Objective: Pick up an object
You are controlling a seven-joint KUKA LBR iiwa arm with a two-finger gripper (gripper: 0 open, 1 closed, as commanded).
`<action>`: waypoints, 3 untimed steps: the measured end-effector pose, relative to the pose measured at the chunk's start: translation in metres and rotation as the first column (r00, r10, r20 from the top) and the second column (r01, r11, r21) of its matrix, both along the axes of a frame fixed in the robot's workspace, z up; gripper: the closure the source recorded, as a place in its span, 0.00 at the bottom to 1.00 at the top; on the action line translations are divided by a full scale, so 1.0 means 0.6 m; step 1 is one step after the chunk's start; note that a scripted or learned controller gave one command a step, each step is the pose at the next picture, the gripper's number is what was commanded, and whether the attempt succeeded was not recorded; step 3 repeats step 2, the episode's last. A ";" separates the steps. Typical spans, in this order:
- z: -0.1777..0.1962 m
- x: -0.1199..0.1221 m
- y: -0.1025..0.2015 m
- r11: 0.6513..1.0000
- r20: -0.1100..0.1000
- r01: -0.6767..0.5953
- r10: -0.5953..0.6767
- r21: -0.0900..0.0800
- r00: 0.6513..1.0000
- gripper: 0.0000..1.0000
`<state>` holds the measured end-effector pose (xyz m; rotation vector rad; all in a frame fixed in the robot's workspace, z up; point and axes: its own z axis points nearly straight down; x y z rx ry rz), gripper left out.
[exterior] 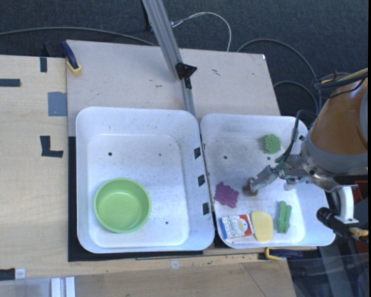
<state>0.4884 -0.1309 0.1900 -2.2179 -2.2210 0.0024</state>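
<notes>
The grey two-finger gripper [252, 187] is hovering low in the right white bin [235, 129], finger state unclear. A purple jagged soft toy [226, 194] is lying just left of it, a yellow oval piece [262, 225] below, and a green bumpy ball [271, 143] above.

The arm [340, 135] is cut off by the right edge. The gripper [255, 185] is too small and dark to resolve. The print on the small packet [235, 226] is illegible.

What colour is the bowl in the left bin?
Light green; the bowl shows plainly in the camera view.
</notes>
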 end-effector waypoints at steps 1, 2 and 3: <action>0.000 0.000 0.000 1.000 0.000 0.000 0.000 0.000 1.000 0.00; -0.072 -0.005 0.001 1.000 -0.004 0.001 -0.001 0.000 1.000 0.00; -0.072 -0.005 0.001 1.000 -0.004 0.001 -0.001 0.000 1.000 0.00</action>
